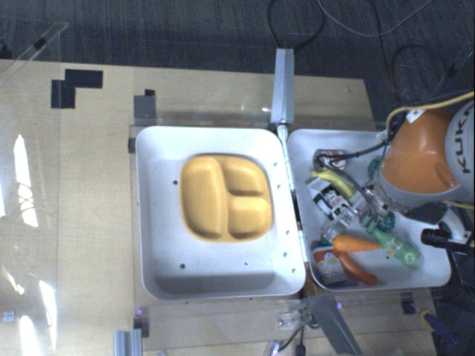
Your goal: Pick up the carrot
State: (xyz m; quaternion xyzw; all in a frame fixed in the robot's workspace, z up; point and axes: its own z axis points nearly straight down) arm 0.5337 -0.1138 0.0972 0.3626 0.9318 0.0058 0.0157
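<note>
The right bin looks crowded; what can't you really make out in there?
- Gripper, camera view: blurred among clutter, so open or shut is unclear.
- Carrot: its left tip merges with a red item.
- Right bin: far side covered by the arm.
- Banana: partly under cables.
- Green bottle: too blurred to identify surely.

One camera here, fixed high above the tabletop (74,199) and looking down at a slant; the far edge of the wood sits near the top of the frame, with dark carpet (185,13) and loose cables (349,13) beyond it; the left bin (159,273) lands close to centre, squarely framed, with its yellow sectioned tray (225,196) plainly seen from above; the right bin (438,273) is pushed toward the right side, partly covered by the arm (427,158) coming in from that edge; the view stands well back, wide enough to take in both bins and a broad stretch of bare wood at left.
</note>
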